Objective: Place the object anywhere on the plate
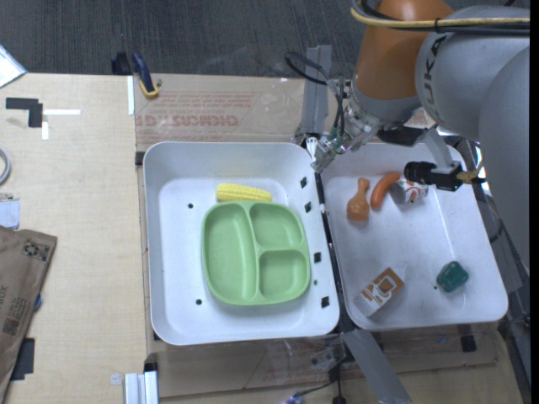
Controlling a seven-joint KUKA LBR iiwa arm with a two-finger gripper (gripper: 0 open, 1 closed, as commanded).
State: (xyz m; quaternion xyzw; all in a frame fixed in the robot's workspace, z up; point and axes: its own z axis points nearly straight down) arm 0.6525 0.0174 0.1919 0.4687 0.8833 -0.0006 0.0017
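Observation:
A light green divided plate (255, 252) lies in the left white bin (168, 310). A yellow corn cob (243, 194) rests just behind the plate's far rim, on the bin floor. The right bin (421, 305) holds an orange drumstick (360, 200), a red-orange sausage (384, 188), a small white and red item (412, 193), a brown carton (381, 290) and a dark green object (452, 276). My gripper (327, 146) hangs at the far left corner of the right bin, over the rim between the two bins, with nothing seen in it.
The grey arm with its orange band (400, 40) fills the upper right and overhangs the back of the right bin. Cardboard sheet (219, 112) lies behind the left bin. A brown paper bag (21, 284) sits at the far left on the bench.

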